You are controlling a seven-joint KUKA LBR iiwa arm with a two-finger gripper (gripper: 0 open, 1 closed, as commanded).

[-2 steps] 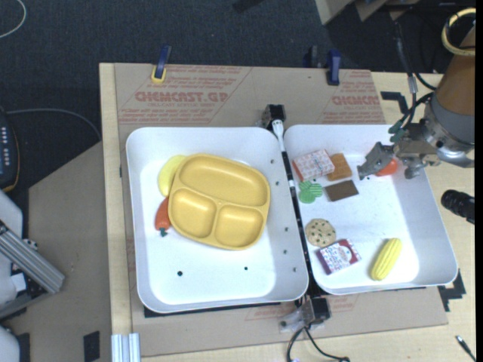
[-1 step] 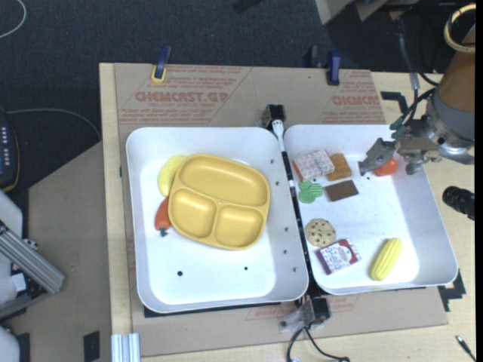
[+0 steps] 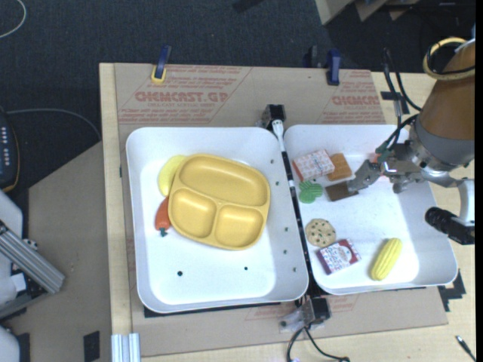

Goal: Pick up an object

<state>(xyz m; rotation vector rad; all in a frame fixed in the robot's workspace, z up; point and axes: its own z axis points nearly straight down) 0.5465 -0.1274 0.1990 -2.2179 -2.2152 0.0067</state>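
The right bin (image 3: 441,266) serves as the landmark here. The grey arm with its orange band comes in over this bin's far right corner, and the gripper (image 3: 361,181) hangs low over the bin's upper middle. Its fingers are too blurred and foreshortened to say whether they are apart or together, and nothing can be made out between them.

Just under and left of the gripper tip lies a dark brown flat piece (image 3: 336,193), possibly a chocolate bar; whether the gripper touches it is unclear. Beside that, toward the bin's upper left, sits a tan slab like a cracker (image 3: 340,167), partly under a small pink-and-white patterned box (image 3: 312,163). At the bin's left wall, just below the box, is a green round toy (image 3: 310,193). Lower along the same side lies a chocolate-chip cookie (image 3: 321,233), and next to it, nearer the front rim, a red packet (image 3: 337,257). A yellow corn cob (image 3: 386,259) rests near the bin's front right, well apart from the gripper.

Left of the right bin, touching it along a shared edge, stands the left bin (image 3: 151,277). It holds a yellow divided tray (image 3: 219,200), with a yellow rounded item (image 3: 169,173) peeking out at the tray's far left and an orange-red carrot-like toy (image 3: 162,216) at its left edge. Both bins rest on a brown cardboard-covered tabletop (image 3: 121,111).
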